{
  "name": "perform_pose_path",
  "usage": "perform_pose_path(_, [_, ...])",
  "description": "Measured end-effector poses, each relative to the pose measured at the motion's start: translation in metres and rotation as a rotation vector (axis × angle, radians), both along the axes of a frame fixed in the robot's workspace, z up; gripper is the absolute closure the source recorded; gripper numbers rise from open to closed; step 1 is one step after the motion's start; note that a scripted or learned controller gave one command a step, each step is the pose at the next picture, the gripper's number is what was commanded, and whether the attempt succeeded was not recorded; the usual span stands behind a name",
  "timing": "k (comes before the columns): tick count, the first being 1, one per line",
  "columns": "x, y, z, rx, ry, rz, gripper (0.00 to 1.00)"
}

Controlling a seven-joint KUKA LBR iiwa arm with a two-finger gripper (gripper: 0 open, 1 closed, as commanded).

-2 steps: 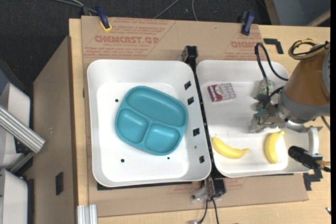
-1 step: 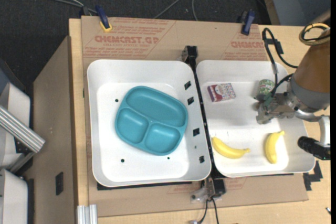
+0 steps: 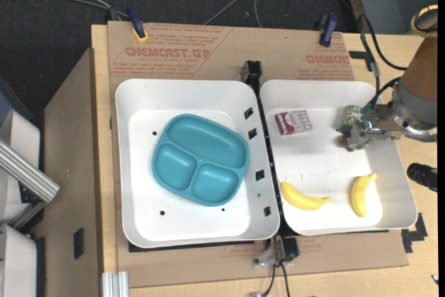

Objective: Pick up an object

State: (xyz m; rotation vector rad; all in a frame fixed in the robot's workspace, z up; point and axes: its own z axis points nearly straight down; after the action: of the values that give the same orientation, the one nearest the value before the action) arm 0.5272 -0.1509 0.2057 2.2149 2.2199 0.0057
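Two shallow white bins side by side on a bench; the left bin [image 3: 132, 149] bears a blue divided plate [image 3: 200, 158] at its centre; the right bin [image 3: 327, 90] bears a small red-and-white carton [image 3: 293, 122] toward its far left, a banana [image 3: 304, 197] along its near edge, and a shorter second banana [image 3: 361, 194] to the right of it; the gripper [image 3: 354, 127] hangs over the bin's far right, apart from all three objects.

Teal tray [image 3: 199, 159], 2 yellow bananas [image 3: 304, 197] [image 3: 361, 194], white bins [image 3: 132, 170]
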Motion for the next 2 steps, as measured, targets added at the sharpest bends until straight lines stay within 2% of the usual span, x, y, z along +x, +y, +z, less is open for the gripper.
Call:
perform_pose_path(1, [0.001,0.000,0.021,0.001,0.003,-0.001,1.00])
perform_pose_path(2, [0.004,0.056,0.017,0.005,0.008,0.004,1.00])
